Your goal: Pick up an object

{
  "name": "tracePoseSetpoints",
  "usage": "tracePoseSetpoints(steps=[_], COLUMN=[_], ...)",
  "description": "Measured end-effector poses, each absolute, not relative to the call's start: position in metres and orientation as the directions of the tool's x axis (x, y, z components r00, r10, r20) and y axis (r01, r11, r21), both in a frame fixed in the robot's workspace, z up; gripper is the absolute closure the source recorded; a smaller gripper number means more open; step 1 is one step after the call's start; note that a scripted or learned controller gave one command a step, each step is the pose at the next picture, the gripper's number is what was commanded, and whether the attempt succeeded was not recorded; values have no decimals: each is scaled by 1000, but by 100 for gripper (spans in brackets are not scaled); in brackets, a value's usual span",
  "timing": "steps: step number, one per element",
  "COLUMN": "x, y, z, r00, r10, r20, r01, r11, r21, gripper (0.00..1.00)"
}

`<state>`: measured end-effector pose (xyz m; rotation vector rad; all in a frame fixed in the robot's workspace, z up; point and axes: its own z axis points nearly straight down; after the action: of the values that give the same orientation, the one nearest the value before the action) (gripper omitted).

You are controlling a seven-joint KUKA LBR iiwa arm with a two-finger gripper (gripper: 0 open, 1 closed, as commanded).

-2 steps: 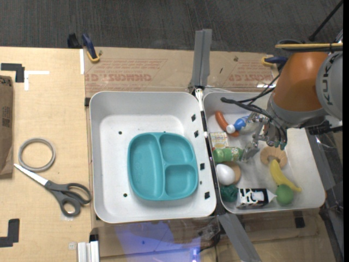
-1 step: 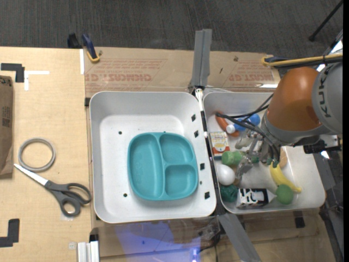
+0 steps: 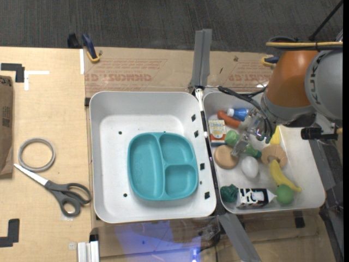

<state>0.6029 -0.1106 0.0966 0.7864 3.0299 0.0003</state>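
Claw [image 3: 243,142] hung low in right bin [image 3: 313,168], among toys beside wooden round piece [image 3: 224,157] and white egg [image 3: 250,167]; finger state impossible to tell. Teal tray [image 3: 162,166] lay in left bin [image 3: 109,141].

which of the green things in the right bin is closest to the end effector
The green piece right beside the end effector; the dark green one and lime ball lie at the near edge.
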Motion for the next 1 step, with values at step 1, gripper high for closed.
tracePoseSetpoints(steps=[1], x=[638], y=[-124], z=[91], r00=[-815], r10=[579], r20=[7], r01=[579], r11=[815], r21=[-5], gripper=[0])
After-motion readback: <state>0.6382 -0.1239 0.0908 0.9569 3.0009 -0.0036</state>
